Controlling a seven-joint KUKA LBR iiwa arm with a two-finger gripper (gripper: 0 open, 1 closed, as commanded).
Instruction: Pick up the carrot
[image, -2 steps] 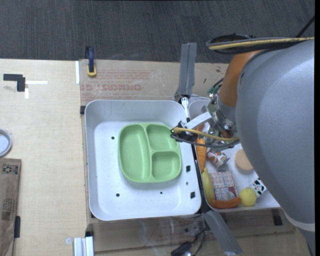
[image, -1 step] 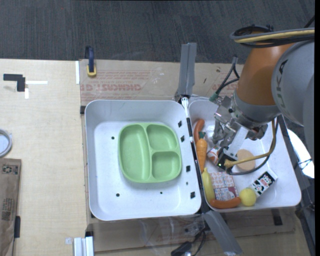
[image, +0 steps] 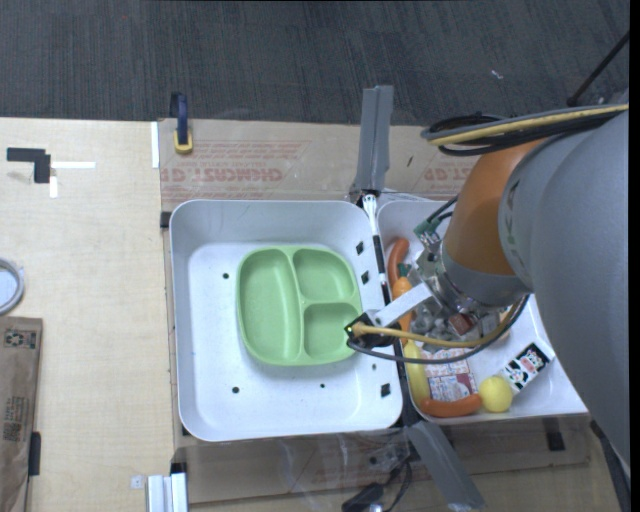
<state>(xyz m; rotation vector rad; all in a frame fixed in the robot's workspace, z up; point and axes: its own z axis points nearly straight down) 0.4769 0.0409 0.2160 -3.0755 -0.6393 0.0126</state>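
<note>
**Arm down in the right bin, carrot at the divider**

Pale wood tabletop (image: 90, 260) carries two white bins side by side, with dark floor beyond its far edge. Left bin (image: 200, 400) holds a green divided plate (image: 298, 303), lying flat and close to the bin's right wall. Over in the right bin (image: 560, 395), the grey arm with its orange band (image: 478, 225) fills most of the space, and the tool (image: 432, 312) sits low among the clutter; whether it is open or closed, I cannot tell. The carrot (image: 398, 258) lies along that bin's left wall, partly covered. Near the front edge: a yellow lemon (image: 496, 393), an orange-red piece (image: 450, 406), a black-and-white packet (image: 526, 366).
</note>
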